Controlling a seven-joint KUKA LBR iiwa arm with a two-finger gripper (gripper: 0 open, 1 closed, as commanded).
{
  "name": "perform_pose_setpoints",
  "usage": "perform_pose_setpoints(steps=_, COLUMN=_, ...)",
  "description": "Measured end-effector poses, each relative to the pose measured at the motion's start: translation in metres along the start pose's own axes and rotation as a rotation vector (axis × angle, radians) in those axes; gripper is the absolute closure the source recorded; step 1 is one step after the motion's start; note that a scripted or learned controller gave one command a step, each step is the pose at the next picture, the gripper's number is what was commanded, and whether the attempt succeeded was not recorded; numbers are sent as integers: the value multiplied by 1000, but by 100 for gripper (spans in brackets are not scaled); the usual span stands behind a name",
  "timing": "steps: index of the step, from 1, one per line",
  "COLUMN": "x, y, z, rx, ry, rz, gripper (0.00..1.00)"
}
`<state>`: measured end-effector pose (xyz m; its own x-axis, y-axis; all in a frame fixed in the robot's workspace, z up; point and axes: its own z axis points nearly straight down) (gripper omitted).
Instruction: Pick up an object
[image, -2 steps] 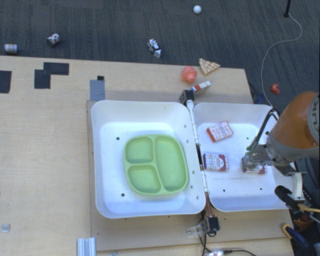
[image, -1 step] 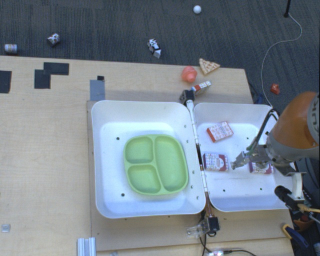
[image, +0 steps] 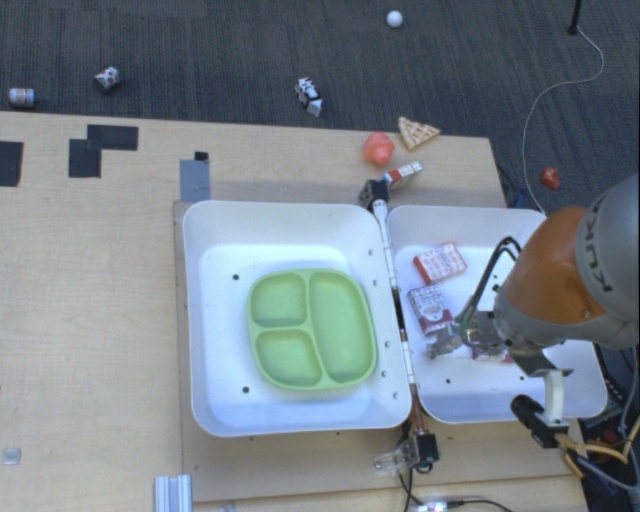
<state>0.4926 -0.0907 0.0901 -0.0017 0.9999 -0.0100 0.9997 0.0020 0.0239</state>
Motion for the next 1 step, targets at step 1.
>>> perform_pose_setpoints(steps=1, x=-2, y=3, z=-13, rx=-8, ry=-3, rz=0, gripper=100)
